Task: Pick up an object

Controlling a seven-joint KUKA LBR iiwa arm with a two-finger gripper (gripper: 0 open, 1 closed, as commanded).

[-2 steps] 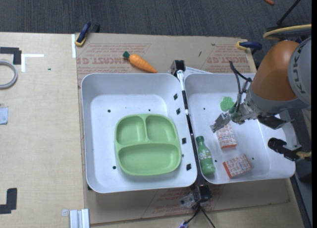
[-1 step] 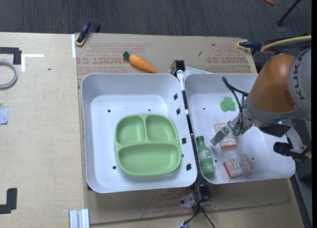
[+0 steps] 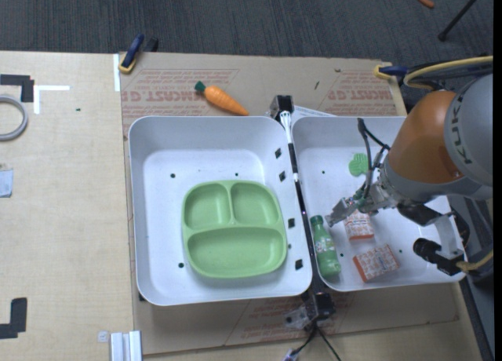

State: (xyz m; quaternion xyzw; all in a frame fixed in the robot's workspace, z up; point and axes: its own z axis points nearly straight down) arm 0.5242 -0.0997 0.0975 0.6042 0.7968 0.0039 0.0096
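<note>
A desk [image 3: 63,218] carries a sheet of cardboard [image 3: 259,85] with two white bins on it. A toy carrot [image 3: 222,99] lies on the cardboard just behind the left bin [image 3: 157,195]. That bin holds a green divided plate [image 3: 234,228], set flat near its middle. In the right bin [image 3: 329,144], a green bottle [image 3: 323,246] lies along the left wall, touching or nearly touching it. A small green item [image 3: 358,165] sits further back. Near the bin's middle lies a small white and orange packet [image 3: 360,227], and a red patterned packet [image 3: 376,262] lies nearer the front. The jaws [image 3: 351,209] hang low over the right bin, just above the white and orange packet; whether they are released or clenched cannot be told. The grey arm [image 3: 439,147] with its orange band reaches in from the right.
</note>
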